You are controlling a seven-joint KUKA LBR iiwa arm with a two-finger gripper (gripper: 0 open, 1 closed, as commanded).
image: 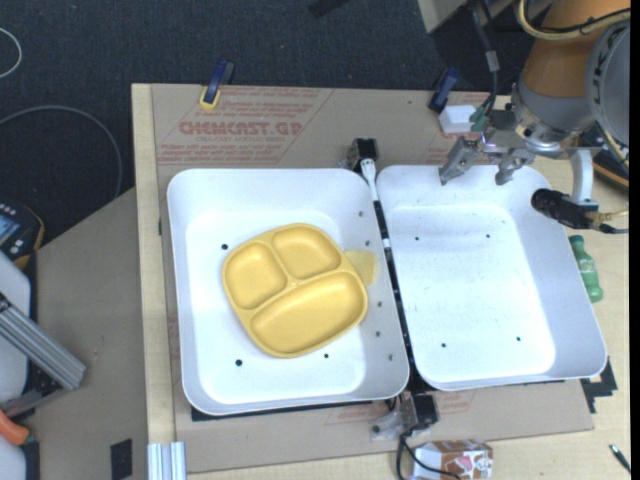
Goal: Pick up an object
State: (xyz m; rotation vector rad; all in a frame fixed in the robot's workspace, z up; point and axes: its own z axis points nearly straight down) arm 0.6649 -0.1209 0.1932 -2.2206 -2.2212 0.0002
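Two white bins (195,268) and (560,318) are sitting side by side on a cardboard sheet (260,128). Blue clamps (215,83) and (444,90) are gripping its far edge. A green marker (586,266) is lying beside the right bin.

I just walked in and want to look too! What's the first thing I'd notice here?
Your eye lands first on the big yellow divided plate, with three compartments, lying in the left white bin. Next comes the robot arm at the top right, grey with an orange band. Its gripper hangs over the far edge of the right white bin, jaws spread apart and holding nothing.
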